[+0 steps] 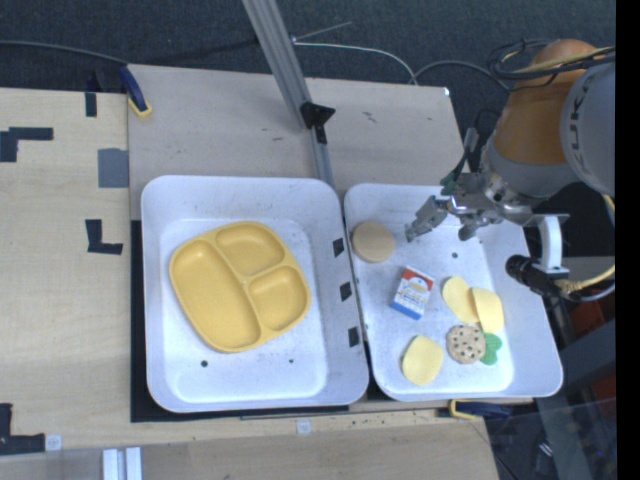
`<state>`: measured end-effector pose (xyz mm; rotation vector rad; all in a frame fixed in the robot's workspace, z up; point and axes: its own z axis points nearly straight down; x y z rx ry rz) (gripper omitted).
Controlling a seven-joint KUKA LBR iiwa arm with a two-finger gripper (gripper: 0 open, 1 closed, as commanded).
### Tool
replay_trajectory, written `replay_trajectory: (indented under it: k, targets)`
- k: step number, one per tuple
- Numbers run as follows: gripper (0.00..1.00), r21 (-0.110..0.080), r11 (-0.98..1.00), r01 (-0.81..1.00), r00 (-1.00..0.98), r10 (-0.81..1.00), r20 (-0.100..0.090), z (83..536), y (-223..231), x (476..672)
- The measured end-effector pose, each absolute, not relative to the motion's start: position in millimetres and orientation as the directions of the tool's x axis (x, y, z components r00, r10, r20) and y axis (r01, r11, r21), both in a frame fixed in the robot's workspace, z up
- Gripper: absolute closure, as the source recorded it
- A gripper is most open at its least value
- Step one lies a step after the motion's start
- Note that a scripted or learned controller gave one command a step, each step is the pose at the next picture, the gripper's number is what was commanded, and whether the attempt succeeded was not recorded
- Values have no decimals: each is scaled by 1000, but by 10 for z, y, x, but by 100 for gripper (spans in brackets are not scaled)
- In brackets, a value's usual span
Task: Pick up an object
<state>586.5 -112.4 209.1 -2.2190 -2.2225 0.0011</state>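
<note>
My gripper [441,224] hangs over the right bin [530,378], its two metal fingers spread open with nothing between them. A round tan disc [374,241] lies just beside, on smooth white plastic. The left bin [165,368] holds a glossy yellow divided plate [238,285]

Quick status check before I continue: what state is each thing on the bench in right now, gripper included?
Gripper: jaws open, nothing between them, over the right bin.
Divided yellow plate: flat in the left bin, compartments bare.
Round tan piece: loose, left of the gripper.
Small carton: lying flat.
Cookie: flat, touching a green piece.
Yellow pieces: loose in the right bin.
</note>
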Motion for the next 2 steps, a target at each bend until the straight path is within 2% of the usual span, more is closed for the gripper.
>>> replay_trajectory:
  k: [1,2]
  targets:
    - [0,8,-1,1000,1,1000,-4,2859,-1562,5989]
    - [0,10,3,1000,-3,1000,-4,3703,-1732,6568]
